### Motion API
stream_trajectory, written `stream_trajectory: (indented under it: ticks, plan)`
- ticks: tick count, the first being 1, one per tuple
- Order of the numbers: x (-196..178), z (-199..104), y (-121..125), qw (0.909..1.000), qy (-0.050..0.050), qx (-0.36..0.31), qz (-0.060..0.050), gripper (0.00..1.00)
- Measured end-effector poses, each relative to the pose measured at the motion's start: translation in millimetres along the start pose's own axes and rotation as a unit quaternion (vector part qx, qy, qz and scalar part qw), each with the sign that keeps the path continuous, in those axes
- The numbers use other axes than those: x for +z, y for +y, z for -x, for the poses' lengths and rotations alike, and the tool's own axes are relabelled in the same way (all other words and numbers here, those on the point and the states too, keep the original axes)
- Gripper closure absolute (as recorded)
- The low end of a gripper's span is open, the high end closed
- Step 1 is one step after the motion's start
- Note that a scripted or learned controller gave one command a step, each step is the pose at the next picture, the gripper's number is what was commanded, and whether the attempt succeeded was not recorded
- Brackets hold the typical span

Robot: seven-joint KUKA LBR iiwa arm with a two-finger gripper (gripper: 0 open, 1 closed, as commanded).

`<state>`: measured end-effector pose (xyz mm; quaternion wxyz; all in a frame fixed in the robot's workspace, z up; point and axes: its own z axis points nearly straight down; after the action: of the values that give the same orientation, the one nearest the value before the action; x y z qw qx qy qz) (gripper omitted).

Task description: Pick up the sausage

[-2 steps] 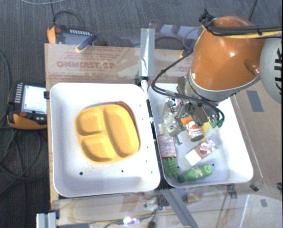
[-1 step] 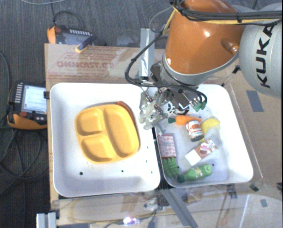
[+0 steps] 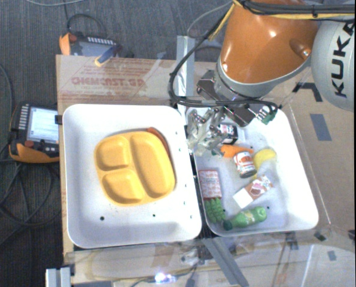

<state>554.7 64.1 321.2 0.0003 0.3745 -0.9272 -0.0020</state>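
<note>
The sausage [image 3: 158, 135], as best I can judge, is the reddish-brown strip in the left bin [image 3: 82, 220]. It lies pressed against the upper right rim of the yellow plate [image 3: 134, 166]. Only a thin arc of it shows, so its full shape is unclear. Its long axis seems to follow the plate's rim, curving from the top edge down towards the wall between the bins.

The plate has three compartments and sits in the middle of the left bin, with the sausage between it and that bin's right wall.

The end effector [image 3: 204, 135] is in the right bin [image 3: 303, 202], low over its upper left corner, near the dividing wall. Metal parts and cables are tangled there, and I cannot tell whether it is open or closed. Nothing can be made out in its grasp.

The sausage therefore lies to the end effector's left in this view, near it but across the wall and at about the same height in the picture. Picking it up would probably mean lifting over the wall, crossing to the left and closing across the strip. The plate's rim leaves little room on one side.

The right bin also holds a carrot [image 3: 229, 152], a small jar [image 3: 245, 163], a lemon [image 3: 265, 156], a flat packet [image 3: 209, 183] and some green pieces [image 3: 248, 217]. All of these lie away from the sausage.
</note>
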Motion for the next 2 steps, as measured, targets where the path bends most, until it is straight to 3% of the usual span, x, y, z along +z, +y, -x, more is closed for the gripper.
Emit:
stream_trajectory:
  ticks: [1,2]
  plan:
    - [14.5,50.9,-13.9,0.9562,-0.001,-0.293,0.001,1.0]
    - [7.9,53.7,-13.8,0.9565,-0.004,-0.292,0.004,1.0]
